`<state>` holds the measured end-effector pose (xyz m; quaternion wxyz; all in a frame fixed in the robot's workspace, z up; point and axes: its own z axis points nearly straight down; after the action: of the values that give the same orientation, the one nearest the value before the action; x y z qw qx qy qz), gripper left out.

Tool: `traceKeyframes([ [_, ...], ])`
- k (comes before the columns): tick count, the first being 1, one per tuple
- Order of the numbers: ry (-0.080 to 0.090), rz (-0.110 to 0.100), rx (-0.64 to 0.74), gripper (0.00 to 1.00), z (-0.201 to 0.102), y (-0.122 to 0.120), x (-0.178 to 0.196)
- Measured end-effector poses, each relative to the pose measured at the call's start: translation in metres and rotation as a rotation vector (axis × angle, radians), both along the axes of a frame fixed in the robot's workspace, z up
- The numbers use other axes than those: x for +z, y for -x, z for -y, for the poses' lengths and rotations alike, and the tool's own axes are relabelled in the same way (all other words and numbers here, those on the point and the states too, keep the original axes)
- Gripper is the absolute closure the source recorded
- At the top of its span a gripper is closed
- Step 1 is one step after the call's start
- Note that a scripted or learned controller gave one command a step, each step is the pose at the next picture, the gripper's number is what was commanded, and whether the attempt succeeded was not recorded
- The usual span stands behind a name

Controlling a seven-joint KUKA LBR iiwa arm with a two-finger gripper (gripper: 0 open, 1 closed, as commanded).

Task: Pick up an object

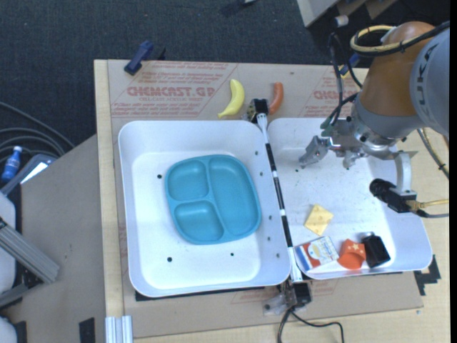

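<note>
The right bin (410, 259) holds the loose objects, gathered toward its near edge: a yellow wedge (318, 219) lies just right of the divider (275, 184) between the bins, and nearer still a red-and-white carton (316, 253), an orange piece (350, 255) and a black block (376, 250) sit in a row, the orange piece touching the block. The far and middle floor of this bin is bare white, speckled with small dark dots.

The left bin (143, 156) carries a blue three-compartment tray (212, 198) in its middle, with bare floor all round it.

Both bins rest on a brown board (171, 88) printed with red lettering. On its far strip lie a banana (233, 98) and an orange sausage-shaped toy (275, 97). Dark carpet (71, 20) lies beyond.

The arm (400, 77) reaches in from the right, its orange band above the far right corner. The gripper (330, 153) hangs over the far part of the right bin, well apart from the objects, fingers spread and holding nothing.
</note>
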<state>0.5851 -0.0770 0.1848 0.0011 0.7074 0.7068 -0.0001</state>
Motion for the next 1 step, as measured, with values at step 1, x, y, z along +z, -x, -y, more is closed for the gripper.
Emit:
traceKeyframes([
  [1, -0.003, -0.003, 0.0, 0.0, 0.0334, 0.0816, -0.1004],
])
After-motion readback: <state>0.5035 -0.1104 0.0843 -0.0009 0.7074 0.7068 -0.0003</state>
